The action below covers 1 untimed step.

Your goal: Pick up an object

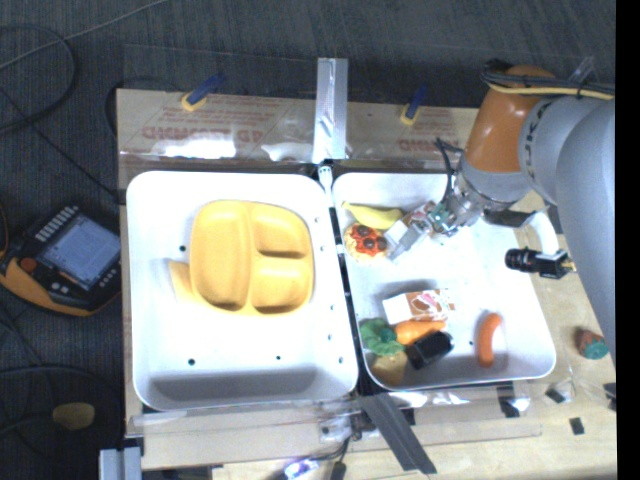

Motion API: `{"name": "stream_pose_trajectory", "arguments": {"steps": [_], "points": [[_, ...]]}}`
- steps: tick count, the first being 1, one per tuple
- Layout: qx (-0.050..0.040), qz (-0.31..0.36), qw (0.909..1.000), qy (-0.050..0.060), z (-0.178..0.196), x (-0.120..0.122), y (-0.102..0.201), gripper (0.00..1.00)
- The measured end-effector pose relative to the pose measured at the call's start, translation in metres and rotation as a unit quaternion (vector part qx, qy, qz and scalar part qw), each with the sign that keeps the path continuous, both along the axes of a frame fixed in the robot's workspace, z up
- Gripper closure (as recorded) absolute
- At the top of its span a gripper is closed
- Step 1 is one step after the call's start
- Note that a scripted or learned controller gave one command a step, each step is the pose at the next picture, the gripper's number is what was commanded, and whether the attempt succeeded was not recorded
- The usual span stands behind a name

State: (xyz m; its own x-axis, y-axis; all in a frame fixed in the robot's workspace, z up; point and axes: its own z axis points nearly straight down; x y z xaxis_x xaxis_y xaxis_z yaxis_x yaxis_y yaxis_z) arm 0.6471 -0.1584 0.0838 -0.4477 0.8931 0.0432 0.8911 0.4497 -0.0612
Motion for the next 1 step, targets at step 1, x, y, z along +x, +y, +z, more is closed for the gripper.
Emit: {"name": "stream_pose_trajectory", "arguments": {"steps": [1], "points": [[-0.0131,-0.171,0.9849,-0.021,0.0322,0.0075,0.0002,0.00]]}}
